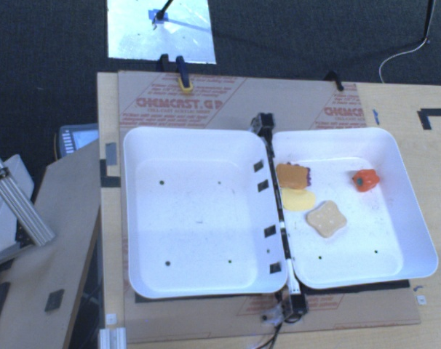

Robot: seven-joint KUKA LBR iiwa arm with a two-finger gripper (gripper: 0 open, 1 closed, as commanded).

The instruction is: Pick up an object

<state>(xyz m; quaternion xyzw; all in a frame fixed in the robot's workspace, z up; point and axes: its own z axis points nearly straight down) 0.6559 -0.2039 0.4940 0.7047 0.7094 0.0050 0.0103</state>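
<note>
We see two white bins side by side on a wooden bench (86, 195), sitting on a brown sheet (228, 93) w/ red "CHEMCAST" lettering. Jaw state: we can't tell, so we give places by bins and neighbours instead.

All four candidate objs lie in the right bin (418, 227):
- an orange-brown block (291, 174) w/ a purple edge on its right side, far-left part of the bin floor, just beside the wall shared w/ the left bin (199, 138);
- a flat yellow piece (299, 201) just in front of the block, touching or nearly so, we can't tell which;
- a tan toast-like slice (326, 219), near-right of the yellow piece, edges meeting or almost;
- a red-orange pepper-like item (364, 180) w/ a dark spot on top, well apart from the other three, towards the bin's right wall.

The left bin floor shows just a few small dark dots. Black clips (263, 186) run along the seam btwn the bins. A yellow clamp (185, 86) grips the sheet's far edge. Beyond the bench, a shiny metal plate (161, 20) lies on dark carpet. A pale cable (406, 49) loops at the far right. An aluminium rail (17, 202) slants in at the left.
</note>
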